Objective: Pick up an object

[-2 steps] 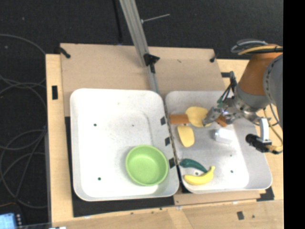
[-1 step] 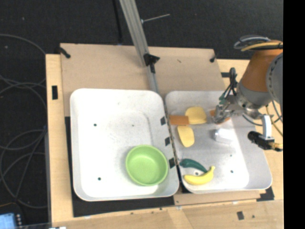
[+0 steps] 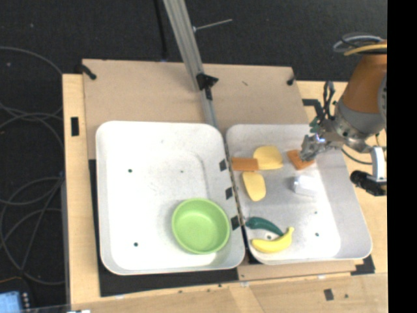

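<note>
On the surface [image 3: 150, 96], the left bin [image 3: 130, 155] holds a green bowl [image 3: 201, 225] near its front right corner. It looks like light plastic, stiff and smooth, and best taken by pinching the rim.

The right bin [image 3: 339, 220] holds the rest. An orange-brown block [image 3: 244, 164] lies against the wall between the bins, touching a round yellow piece [image 3: 268, 157]. Just below them lies an oval yellow piece [image 3: 255, 186]. At the front edge a banana [image 3: 272, 242] lies with a dark green thing [image 3: 260, 223] touching its upper side. These look like small toy foods, light and firm, with rounded, probably slippery surfaces. The banana would be best gripped across its narrow middle.

Further right, a small orange piece [image 3: 301, 160] sits directly under the hand [image 3: 311, 145], with a small pale thing [image 3: 303, 185] just below it. The piece looks light and stiff, easy to grip across its short sides. The hand is right above or on it, but I cannot tell how far it is open or whether it has hold of the piece.
</note>
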Controlling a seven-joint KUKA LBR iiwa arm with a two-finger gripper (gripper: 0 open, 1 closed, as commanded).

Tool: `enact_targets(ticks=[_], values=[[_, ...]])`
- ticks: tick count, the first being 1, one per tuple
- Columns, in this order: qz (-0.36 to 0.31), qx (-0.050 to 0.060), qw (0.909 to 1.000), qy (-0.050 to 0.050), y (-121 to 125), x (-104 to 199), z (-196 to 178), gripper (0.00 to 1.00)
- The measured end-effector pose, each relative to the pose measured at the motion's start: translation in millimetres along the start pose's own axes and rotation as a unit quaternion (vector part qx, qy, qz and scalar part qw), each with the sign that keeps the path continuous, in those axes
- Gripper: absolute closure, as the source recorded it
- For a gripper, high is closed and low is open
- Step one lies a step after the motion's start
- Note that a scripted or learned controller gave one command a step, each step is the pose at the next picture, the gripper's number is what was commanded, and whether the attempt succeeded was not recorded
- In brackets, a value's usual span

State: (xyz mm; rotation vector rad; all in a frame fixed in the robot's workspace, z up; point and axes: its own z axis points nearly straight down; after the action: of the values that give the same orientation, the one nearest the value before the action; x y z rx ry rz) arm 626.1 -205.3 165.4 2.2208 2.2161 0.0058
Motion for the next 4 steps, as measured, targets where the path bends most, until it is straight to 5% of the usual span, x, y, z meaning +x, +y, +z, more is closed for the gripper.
enact_targets(ticks=[2, 4], values=[[-0.003, -0.001, 1.0, -0.001, 3, -3, -120, 1.0], [-0.004, 0.002, 1.0, 0.0, -16, 96, -106, 1.0]])
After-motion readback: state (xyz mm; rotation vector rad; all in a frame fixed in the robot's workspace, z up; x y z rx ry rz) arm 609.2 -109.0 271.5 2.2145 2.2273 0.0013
